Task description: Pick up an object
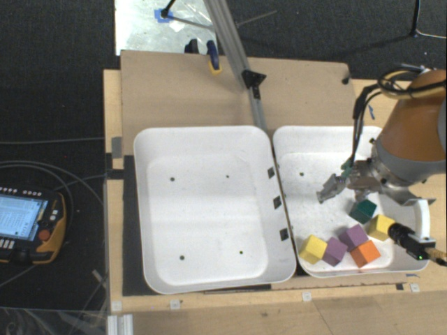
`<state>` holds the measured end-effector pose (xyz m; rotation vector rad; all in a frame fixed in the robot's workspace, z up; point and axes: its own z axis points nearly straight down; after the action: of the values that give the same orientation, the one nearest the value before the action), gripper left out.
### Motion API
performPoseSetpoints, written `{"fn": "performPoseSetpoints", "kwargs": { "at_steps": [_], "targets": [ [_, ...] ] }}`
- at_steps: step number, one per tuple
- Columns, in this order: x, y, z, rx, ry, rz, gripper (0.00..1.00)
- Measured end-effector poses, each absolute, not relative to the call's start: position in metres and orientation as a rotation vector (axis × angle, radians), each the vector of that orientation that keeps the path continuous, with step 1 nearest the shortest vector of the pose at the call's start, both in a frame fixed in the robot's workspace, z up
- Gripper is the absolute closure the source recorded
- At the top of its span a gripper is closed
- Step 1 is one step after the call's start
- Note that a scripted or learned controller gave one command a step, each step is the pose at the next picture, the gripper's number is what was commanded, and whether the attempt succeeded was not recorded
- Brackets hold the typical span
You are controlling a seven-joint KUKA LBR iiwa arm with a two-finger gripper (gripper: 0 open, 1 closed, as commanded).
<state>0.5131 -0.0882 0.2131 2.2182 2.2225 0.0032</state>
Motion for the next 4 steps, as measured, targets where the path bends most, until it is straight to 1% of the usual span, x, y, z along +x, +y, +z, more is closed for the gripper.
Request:
{"fn": "performPoseSetpoints", "kwargs": {
  "at_steps": [1,2,3,4],
  "targets": [
    [0.506,-0.062,0.193,2.215,2.229,0.002,0.0],
    [0.512,-0.106,0.246,2.218,2.214,0.005,0.0],
    [0.491,-0.155,0.267,2.221,2.213,0.001,0.0],
    [0.555,-0.178,0.167,2.219,2.226,-0.003,0.0]
  ]
}}
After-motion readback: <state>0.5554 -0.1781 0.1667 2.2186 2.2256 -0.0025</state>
